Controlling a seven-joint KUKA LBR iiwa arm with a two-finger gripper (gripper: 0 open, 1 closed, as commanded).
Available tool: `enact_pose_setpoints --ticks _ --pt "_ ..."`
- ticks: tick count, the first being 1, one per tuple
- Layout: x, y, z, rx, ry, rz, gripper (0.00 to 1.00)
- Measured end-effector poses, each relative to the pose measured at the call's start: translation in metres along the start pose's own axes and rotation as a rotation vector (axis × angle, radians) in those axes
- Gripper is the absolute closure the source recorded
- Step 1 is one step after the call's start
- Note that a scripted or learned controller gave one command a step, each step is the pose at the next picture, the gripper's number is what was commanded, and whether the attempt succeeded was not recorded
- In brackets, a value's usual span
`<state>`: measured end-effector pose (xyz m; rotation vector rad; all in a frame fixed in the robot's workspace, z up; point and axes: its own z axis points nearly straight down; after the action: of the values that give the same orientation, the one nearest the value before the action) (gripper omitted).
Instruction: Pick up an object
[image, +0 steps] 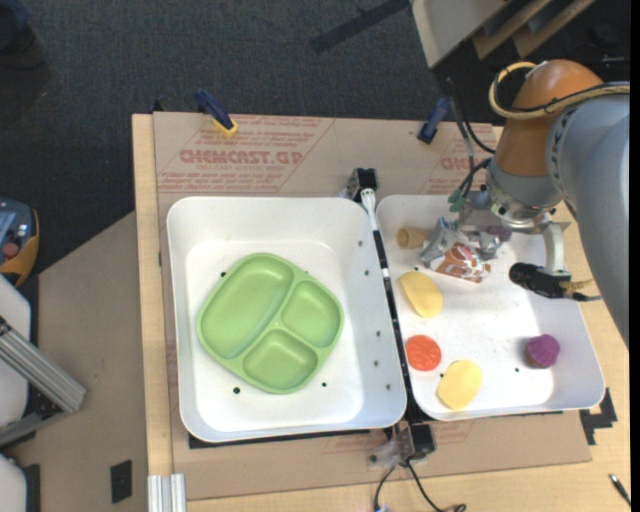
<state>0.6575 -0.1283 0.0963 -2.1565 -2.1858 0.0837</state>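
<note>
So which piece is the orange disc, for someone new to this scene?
Look in the right bin, along its left side. The orange disc lies flat between a yellow lump above and another yellow piece below right; it alone is round, flat and orange-red.

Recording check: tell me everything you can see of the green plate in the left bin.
The green plate is a light green divided dish, plastic by its look, with rounded corners and three compartments: a long one on its left, two smaller ones on its right. It lies flat and right side up, turned at an angle, near the middle of the left bin. It rests on the bin's floor; nothing lies in it.
</note>
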Motion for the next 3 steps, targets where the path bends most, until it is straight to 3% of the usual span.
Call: enact_pose_setpoints --ticks 1,2,3 --pt "-0.011 0.003 -0.001 -0.068 -0.027 0.012 0.0" --pt "-0.082 -0.046 -0.127 -0.099 -0.018 0.021 0.0" --pt "-0.066 -0.009 -0.015 -0.105 -0.016 0.014 0.0"
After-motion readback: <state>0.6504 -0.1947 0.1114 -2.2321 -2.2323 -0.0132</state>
